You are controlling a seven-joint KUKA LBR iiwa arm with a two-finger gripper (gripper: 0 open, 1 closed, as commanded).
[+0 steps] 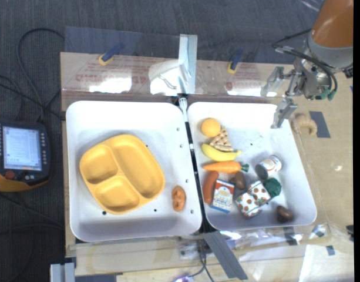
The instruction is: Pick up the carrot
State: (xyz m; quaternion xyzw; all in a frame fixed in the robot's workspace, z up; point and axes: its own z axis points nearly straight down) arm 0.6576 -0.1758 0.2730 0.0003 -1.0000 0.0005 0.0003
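The carrot [224, 167] is orange with a small green top. It lies flat in the middle of the right bin [303, 175], pointing left, just below a banana [219, 153]. My gripper [276, 101] hangs over the bin's far right corner, well up and to the right of the carrot. Its fingers are open and hold nothing.
Around the carrot lie an orange [210, 127], a sausage [209, 187], a red carton [223, 195], a spotted can [253, 200] and several other small foods. The left bin [80, 228] holds a yellow divided plate [121, 172] and a brown pastry [178, 197].
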